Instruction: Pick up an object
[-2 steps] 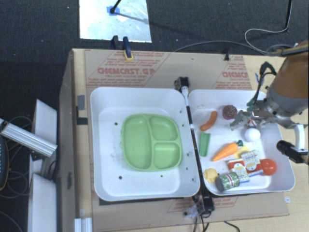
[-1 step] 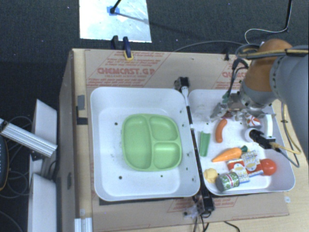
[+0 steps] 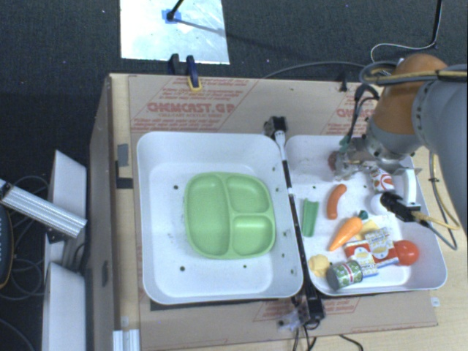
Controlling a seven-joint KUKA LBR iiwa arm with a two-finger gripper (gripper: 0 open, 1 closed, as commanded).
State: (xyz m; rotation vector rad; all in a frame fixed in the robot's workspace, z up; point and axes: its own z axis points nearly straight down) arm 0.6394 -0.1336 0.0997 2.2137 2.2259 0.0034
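Arm (image 3: 431, 108) cut off at right edge. Gripper (image 3: 349, 159) blurred, fingertips indistinct; dark red obj (image 3: 335, 161) beside it too small to ID. Can (image 3: 349, 273) label unreadable.

Even overhead lighting; white bins (image 3: 219, 146) bright, slightly washed out. Glare on the foil sheet (image 3: 174, 20) at far left. Dark floor underexposed. Shadows soft; overall focus mildly soft.
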